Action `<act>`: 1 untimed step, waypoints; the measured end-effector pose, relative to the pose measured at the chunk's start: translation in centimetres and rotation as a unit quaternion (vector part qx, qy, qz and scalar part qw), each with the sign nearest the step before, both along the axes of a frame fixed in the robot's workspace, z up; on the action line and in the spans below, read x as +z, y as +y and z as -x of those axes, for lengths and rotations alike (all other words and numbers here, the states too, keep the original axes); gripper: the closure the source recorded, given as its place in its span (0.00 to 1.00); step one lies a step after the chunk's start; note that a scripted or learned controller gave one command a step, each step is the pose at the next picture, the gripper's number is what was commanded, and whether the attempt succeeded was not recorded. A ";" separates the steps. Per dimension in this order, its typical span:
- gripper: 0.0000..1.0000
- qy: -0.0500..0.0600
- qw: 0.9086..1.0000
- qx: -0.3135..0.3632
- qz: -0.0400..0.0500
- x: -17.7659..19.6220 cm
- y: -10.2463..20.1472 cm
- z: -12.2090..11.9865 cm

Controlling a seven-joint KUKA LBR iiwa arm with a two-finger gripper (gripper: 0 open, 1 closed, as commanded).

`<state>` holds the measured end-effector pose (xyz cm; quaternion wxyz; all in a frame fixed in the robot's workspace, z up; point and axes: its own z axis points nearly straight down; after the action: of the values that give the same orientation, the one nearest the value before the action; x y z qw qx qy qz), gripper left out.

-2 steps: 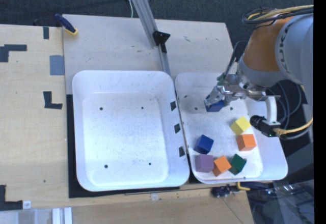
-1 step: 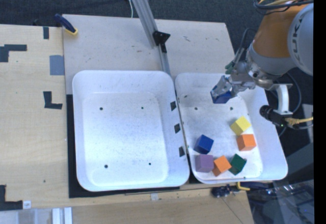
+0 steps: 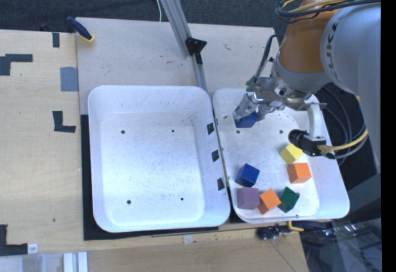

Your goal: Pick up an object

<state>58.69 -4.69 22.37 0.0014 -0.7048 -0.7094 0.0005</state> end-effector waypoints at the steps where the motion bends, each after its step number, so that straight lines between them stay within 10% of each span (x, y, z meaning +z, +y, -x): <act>1: 1.00 0.001 1.000 0.000 0.000 -0.5 4.6 0.9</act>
<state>57.78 -0.11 21.91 0.0019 -0.7051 -0.7091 0.0010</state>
